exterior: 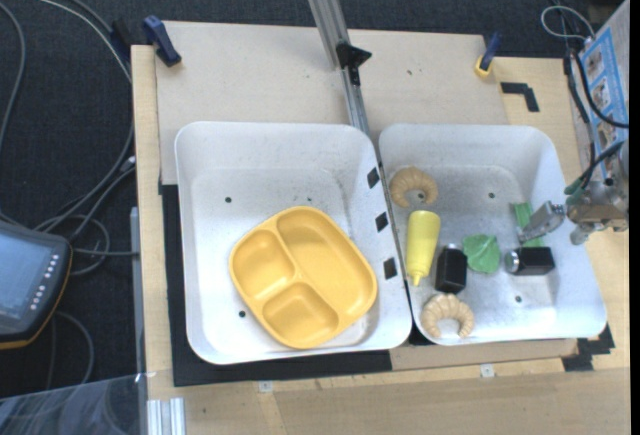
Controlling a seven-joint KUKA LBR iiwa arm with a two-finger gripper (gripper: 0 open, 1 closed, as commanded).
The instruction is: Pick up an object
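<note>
While over right bin (560, 163), gripper (545, 219) near green toy (483, 253).

- 1 fixed camera, high above the bench (260, 73), looking down at a slant.
- Far enough to frame both white bins: left bin (200, 173), right bin (545, 158).
- Arm side lies at frame right.
</note>
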